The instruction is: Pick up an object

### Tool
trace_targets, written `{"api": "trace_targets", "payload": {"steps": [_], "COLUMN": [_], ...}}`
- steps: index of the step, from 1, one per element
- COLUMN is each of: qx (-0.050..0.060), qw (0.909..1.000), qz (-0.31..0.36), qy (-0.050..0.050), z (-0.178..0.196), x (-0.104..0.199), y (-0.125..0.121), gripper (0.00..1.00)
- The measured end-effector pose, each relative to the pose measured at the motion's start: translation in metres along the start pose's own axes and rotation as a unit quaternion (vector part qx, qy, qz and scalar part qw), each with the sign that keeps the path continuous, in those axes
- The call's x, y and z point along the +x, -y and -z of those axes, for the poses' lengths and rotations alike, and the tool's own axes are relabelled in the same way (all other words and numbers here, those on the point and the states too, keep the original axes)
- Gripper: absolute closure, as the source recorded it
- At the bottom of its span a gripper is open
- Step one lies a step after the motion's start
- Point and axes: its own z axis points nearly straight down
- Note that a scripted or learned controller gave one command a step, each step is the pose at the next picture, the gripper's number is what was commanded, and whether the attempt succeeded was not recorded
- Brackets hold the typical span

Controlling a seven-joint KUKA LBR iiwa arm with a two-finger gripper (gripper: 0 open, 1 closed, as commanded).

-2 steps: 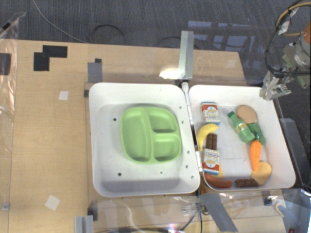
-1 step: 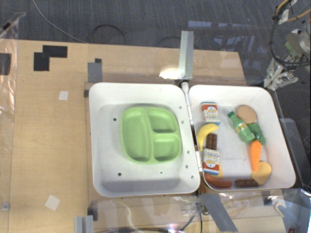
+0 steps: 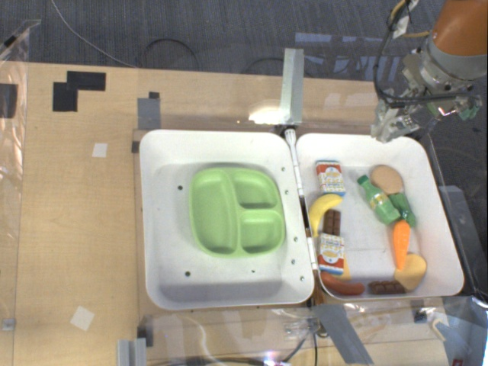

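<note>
Over the right bin's [image 3: 435, 204] far rim, camera view: pincer [image 3: 390, 125] hangs above the tabletop [image 3: 76, 227]; whether open or closed, cannot tell; nothing visibly held. Candidate: green bottle [image 3: 379, 200], lying aslant mid-bin, touching the tan round piece [image 3: 387, 178]. Judged light, rigid, smooth plastic, likely slippery; take across the cylindrical body. Carrot [image 3: 401, 242] tapered; banana [image 3: 323, 209] curved. Left bin holds a glossy green divided tray [image 3: 235, 210].
</note>
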Motion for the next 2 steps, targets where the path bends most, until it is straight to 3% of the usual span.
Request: {"api": "trace_targets", "payload": {"steps": [1,2], "qx": [0.004,-0.001], "qw": [0.9993,0.9996], "qz": [0.036,0.029], "qy": [0.001,0.0], "z": [0.034,-0.003], "x": [0.029,-0.004], "y": [0.064,-0.009], "gripper": [1.0,1.0]}}
